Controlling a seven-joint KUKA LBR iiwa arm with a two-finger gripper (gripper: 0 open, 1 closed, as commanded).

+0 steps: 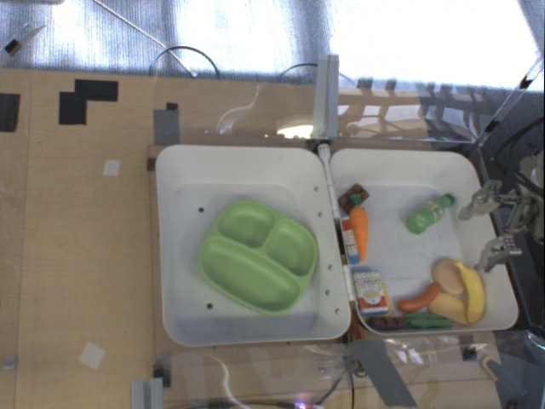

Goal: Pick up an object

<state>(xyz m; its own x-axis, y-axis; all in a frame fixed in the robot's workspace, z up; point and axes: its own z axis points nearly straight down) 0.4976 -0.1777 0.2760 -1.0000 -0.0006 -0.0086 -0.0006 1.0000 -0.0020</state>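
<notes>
On the tan wooden table, the left smooth white plastic bin holds a matte green three-compartment plate. The right white bin holds a glossy orange carrot, green bottle and curved yellow banana. At the right edge sits the metal gripper, whether apart or together I cannot tell.

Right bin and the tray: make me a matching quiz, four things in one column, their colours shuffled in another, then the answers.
Things:
1. carrot
2. bottle
3. banana
4. tray

Colours:
A. yellow
B. pale green
C. orange
D. bright green

Pairs: 1-C, 2-D, 3-A, 4-B
</notes>
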